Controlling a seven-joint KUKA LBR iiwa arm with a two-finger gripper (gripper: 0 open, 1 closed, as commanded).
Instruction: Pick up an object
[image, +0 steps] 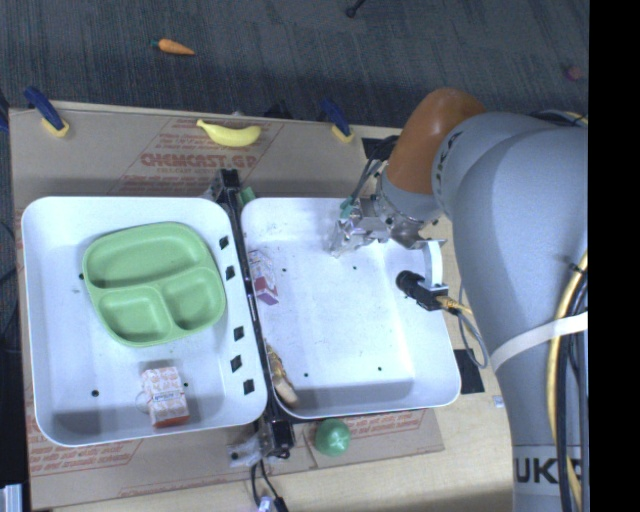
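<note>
green ball (332, 437) on tabletop (470, 430) outside the bins | carton (163, 394) and green tray (153, 281) lie in left bin (40, 300) | candidate packet (263, 277) against right bin (400, 380) left wall | end effector (352, 228) low over far corner, grip state unreadable | banana (229, 131) beyond bins
</note>
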